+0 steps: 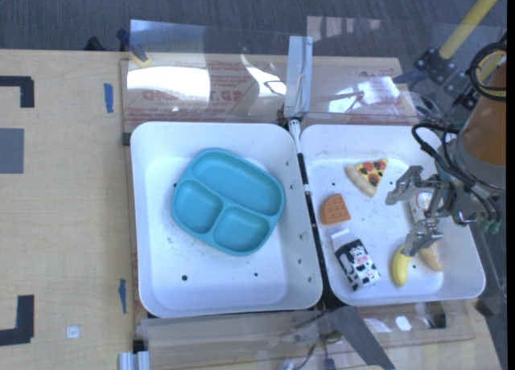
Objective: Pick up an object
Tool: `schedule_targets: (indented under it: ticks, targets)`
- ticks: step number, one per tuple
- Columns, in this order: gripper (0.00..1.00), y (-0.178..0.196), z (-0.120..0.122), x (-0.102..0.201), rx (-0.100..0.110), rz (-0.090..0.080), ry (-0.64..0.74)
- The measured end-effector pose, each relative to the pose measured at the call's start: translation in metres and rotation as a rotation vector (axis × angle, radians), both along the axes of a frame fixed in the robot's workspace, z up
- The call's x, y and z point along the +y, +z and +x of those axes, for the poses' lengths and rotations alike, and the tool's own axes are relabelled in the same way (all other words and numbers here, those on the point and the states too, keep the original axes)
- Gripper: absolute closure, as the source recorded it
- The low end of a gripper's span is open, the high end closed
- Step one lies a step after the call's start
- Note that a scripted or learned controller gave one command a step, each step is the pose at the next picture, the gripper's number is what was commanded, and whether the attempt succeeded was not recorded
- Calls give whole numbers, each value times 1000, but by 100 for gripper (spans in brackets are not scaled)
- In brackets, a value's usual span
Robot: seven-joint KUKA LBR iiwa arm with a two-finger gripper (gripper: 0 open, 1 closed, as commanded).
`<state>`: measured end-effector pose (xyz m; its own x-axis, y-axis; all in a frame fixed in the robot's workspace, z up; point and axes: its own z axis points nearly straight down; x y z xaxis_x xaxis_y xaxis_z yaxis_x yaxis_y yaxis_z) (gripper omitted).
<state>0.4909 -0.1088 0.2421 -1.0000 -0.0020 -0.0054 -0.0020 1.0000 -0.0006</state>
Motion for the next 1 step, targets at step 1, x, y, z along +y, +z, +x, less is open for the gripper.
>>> schedule_targets:
  ticks: [1]
  targets:
    - [0,-127,1,14,-23,-7,130]
